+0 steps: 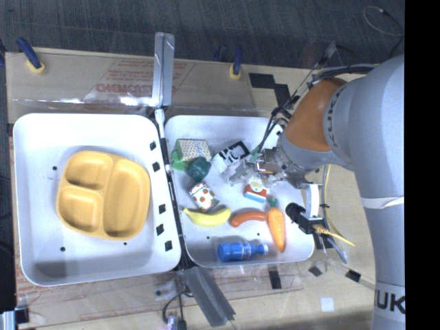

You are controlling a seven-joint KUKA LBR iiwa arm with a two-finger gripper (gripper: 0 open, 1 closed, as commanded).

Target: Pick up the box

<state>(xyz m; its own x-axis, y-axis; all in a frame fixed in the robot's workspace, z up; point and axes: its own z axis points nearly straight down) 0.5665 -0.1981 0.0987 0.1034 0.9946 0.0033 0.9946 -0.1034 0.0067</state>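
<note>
We see the gripper (256,170) low in the right bin (206,254), over a small red-white item; its grip state we cannot tell. The box (192,148) (patterned) lies upper left, beside a teal cup (199,168).

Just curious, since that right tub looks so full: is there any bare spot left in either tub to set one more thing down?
Yes. In the left bin, bare floor rings the yellow divided tray, widest below it. The right bin is crowded: box, banana, carrot, blue bottle and the end effector. Its only open strip runs along the top wall.
</note>
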